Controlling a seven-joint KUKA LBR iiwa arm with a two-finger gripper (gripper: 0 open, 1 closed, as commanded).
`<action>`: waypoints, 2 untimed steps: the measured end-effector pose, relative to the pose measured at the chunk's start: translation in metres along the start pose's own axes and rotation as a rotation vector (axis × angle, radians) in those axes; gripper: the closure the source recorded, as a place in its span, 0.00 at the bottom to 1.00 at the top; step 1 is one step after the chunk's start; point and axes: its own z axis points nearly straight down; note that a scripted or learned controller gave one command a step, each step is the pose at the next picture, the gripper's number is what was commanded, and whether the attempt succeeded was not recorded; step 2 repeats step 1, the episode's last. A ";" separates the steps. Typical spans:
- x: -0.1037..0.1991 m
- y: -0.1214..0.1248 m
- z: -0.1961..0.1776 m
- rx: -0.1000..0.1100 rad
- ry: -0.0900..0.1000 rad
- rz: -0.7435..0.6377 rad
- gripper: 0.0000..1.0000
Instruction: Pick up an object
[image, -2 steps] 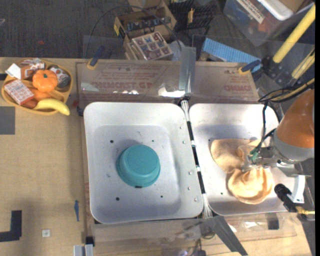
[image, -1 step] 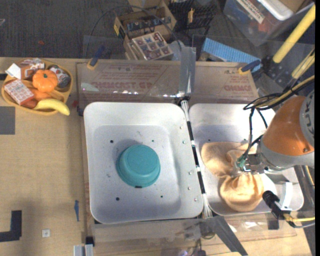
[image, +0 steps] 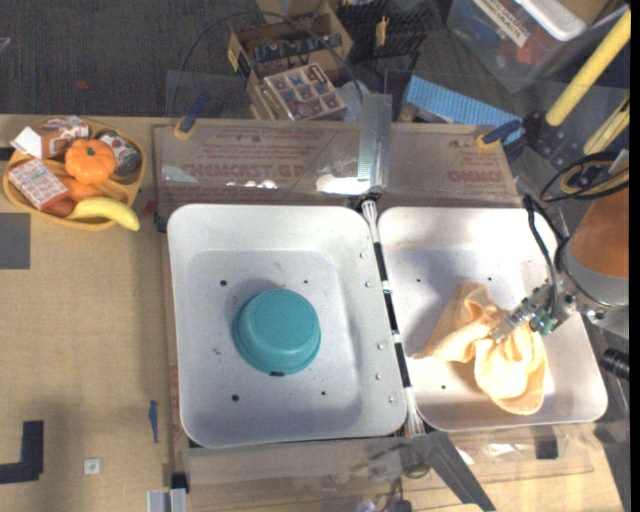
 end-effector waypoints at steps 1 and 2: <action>0.011 0.018 -0.044 0.002 0.001 0.443 1.00; 0.011 0.018 -0.044 0.002 0.001 0.443 1.00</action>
